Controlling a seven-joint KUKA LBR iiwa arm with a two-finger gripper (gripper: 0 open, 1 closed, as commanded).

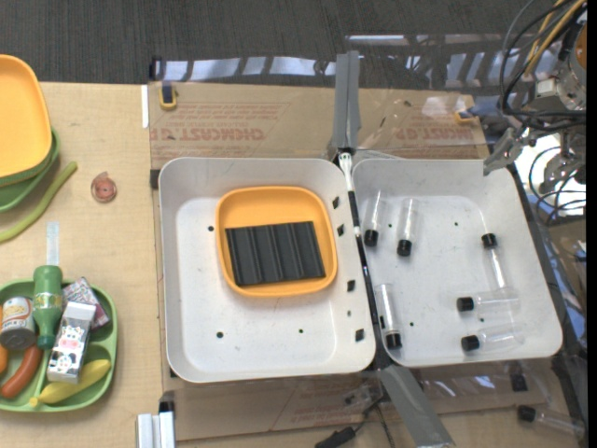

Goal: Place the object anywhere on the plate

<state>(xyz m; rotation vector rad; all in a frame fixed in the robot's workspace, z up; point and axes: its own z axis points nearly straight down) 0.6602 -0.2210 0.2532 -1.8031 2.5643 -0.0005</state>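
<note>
An orange plate [272, 199] lies in the left white bin [191, 334], towards its back. On the plate rests a flat black ribbed object [276, 253], lying wholly inside the rim. At the view's top right edge, past the far corner of the right bin [438, 343], I see the arm's cabled end and a grey part of the gripper [505, 150]. It is well away from the plate and touches nothing in either bin.
Several clear tubes with black caps [404, 231] lie scattered in the right bin. Left of the bins, a green tray [98, 371] holds toy food and a bottle. Stacked orange and green dishes [19, 129] sit at the far left.
</note>
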